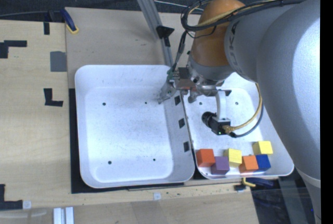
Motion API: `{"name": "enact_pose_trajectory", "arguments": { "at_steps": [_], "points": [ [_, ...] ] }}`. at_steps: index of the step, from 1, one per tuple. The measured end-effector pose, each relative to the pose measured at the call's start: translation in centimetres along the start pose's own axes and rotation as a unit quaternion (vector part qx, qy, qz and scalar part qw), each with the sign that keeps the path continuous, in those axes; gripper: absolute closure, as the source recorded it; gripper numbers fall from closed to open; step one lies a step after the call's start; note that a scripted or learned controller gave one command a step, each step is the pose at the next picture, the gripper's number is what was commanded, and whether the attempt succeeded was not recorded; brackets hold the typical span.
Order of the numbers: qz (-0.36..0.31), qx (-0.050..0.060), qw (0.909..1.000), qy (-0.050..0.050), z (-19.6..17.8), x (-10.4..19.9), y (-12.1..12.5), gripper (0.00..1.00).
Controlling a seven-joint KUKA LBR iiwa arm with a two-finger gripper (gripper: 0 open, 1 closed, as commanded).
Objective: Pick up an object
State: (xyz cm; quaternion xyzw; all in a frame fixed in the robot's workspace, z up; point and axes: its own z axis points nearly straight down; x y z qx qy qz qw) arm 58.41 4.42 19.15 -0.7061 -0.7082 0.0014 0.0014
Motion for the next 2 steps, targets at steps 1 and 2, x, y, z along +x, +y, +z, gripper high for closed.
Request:
{"name": "enact_pose_trajectory", "arguments": {
  "at_steps": [1, 2],
  "points": [
    [0.002, 0.001, 1.0000, 0.000, 0.0, -0.1, -3.1, 0.00],
    [0.000, -0.002, 1.0000, 0.000, 0.0, 2.4, -0.7, 0.00]
  ]
}}
